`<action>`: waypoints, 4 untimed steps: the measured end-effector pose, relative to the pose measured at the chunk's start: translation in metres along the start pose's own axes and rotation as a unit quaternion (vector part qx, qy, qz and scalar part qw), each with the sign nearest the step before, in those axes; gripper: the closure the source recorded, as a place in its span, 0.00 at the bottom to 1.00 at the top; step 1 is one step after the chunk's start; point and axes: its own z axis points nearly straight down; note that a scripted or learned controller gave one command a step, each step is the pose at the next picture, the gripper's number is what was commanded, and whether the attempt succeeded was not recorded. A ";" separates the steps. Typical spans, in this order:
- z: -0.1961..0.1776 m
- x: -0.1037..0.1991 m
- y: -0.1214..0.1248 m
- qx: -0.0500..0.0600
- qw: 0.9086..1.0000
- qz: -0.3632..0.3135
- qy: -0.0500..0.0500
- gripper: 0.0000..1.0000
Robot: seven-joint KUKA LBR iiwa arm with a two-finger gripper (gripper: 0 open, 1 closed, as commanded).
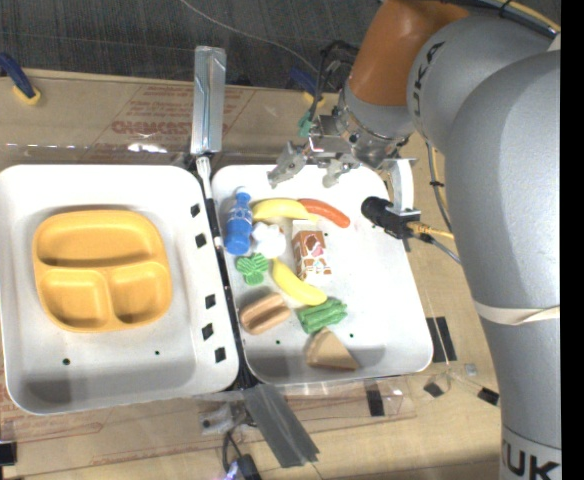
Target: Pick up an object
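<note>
My gripper [307, 168] hangs above the far edge of the right bin [397, 298], its two fingers spread apart with nothing between them. Just below it lie a yellow banana [278, 209] and an orange-red sausage [324, 211]. Further down the bin sit a blue bottle [238, 224], a small carton [312, 252], a second banana [297, 285], a green piece [253, 267], a hot dog bun [264, 314], a green vegetable [322, 315] and a tan wedge [329, 352].
The left bin [22, 368] holds a yellow divided tray [102, 268]. A metal divider post [208, 98] stands between the bins at the far side. The arm's grey body [492, 168] covers the right of the bench.
</note>
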 end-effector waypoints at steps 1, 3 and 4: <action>0.125 -0.001 -0.029 0.001 1.000 0.014 -0.006 0.00; 0.113 -0.004 0.002 -0.001 0.997 0.072 0.000 1.00; 0.020 0.044 -0.020 -0.005 1.000 -0.012 0.000 1.00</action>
